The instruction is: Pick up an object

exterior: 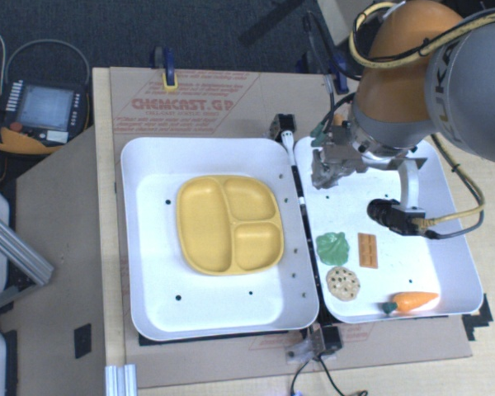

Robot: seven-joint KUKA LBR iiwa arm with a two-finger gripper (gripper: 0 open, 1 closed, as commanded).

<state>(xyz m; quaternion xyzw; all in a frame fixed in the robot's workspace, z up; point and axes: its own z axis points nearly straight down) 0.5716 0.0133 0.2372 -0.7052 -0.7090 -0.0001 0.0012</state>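
Pincer (324, 174) over R bin (454, 246) w/ cookie (343, 283), carrot (414, 301); yellow tray (228, 223) in L bin (148, 246).

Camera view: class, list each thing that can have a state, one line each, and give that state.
Tray: upright in the left bin, compartments bare.
Carrot: lying flat, right bin.
Cookie: flat, right bin.
Green piece: lying above the cookie.
Cracker: flat, apart from the others.
Gripper: over the right bin's far end, holding nothing visible.

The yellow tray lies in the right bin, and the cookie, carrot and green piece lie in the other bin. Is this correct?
Not quite: the camera view shows the yellow tray in the left bin. The cookie, carrot and green piece lie in the other bin, the right bin.
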